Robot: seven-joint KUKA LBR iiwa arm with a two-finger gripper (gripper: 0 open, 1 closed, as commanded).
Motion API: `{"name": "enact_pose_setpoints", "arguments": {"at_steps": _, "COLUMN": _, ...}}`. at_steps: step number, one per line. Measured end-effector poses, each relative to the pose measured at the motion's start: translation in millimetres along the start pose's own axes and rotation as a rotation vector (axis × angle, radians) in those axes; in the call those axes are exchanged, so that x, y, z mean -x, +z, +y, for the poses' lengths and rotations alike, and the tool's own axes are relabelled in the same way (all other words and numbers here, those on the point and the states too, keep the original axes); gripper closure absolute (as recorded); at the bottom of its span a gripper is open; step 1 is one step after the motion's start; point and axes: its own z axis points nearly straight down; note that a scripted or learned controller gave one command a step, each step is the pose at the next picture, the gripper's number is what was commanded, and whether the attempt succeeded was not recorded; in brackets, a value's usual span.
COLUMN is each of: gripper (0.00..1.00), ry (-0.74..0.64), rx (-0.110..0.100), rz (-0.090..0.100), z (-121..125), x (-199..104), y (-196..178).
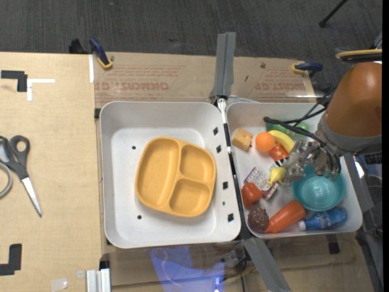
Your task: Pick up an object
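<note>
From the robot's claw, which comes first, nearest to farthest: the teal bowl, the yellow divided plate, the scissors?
1. Teal plastic bowl, right bin, just below the gripper.
2. Yellow divided plastic plate, left bin.
3. Grey-handled metal scissors, far left on the bench.

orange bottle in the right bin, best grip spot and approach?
Take the orange bottle across the middle of its body, coming straight down from above. It lies on its side, slanted, so the round body offers two opposite sides. Set the claw crosswise to its length; the teal bowl and blue bottle crowd its upper-right end.
</note>
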Motion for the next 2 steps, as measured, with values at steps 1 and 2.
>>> {"name": "enact_pose_setpoints", "arguments": {"at_steps": 1, "gripper": 1.0, "ry": 0.254, "rx": 0.003, "rz": -0.022, "z": -5.7, "x": 105.2, "y": 31.0}}
{"name": "enact_pose_setpoints", "arguments": {"at_steps": 2, "gripper": 0.0, "ry": 0.251, "rx": 0.006, "rz": -0.012, "z": -2.4, "x": 103.3, "y": 31.8}}
